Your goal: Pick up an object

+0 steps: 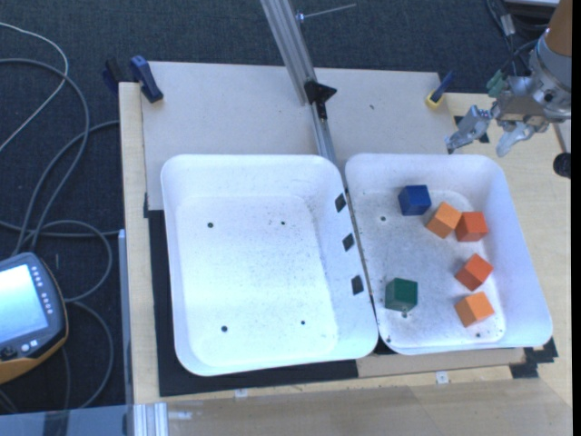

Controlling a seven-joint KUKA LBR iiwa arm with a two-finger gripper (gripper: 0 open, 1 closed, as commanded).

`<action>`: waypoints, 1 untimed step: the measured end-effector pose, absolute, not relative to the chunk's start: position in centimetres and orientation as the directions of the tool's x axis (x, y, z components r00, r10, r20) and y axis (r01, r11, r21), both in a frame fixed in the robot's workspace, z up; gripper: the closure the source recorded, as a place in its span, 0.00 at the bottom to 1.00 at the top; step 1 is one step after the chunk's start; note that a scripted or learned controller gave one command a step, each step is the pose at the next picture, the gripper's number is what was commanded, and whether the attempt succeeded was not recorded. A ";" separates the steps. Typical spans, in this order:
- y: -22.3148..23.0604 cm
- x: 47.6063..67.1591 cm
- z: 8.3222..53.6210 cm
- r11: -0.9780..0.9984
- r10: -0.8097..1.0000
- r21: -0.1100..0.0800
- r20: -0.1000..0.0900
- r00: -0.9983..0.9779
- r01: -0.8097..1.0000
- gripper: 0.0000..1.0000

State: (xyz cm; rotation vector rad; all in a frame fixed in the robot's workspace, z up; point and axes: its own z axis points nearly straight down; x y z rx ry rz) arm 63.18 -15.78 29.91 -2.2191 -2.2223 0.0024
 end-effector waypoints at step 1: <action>-13.6 65.1 14.8 0.002 1.000 -0.009 0.002 -0.002 1.000 0.00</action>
